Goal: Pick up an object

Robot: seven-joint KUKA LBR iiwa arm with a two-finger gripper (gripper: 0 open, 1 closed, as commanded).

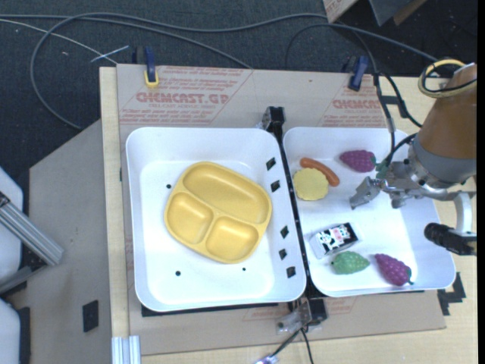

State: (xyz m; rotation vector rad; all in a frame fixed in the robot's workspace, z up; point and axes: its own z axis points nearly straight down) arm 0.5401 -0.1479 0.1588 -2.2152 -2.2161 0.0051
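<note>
A yellow tray (pixel 218 212) is lying in the left bin (pixel 144 226); toy foods are ringing the right bin (pixel 432 275), its middle open; fingers' (pixel 362 196) state unclear.

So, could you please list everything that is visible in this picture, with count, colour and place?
bins: two, white, side by side on the bench
divided plate: one, yellow, in the left bin
round piece: one, yellow, right bin, far left part
carrot-like piece: one, orange, touching the round piece
grape bunches: two, purple, one far, one near in the right bin
leafy piece: one, green, near edge of the right bin
small box: one, black and white, beside the green piece
clamps: two, blue, far edge of the board
arm: one, orange band, from the right
gripper: one, grey, over the right bin
</note>
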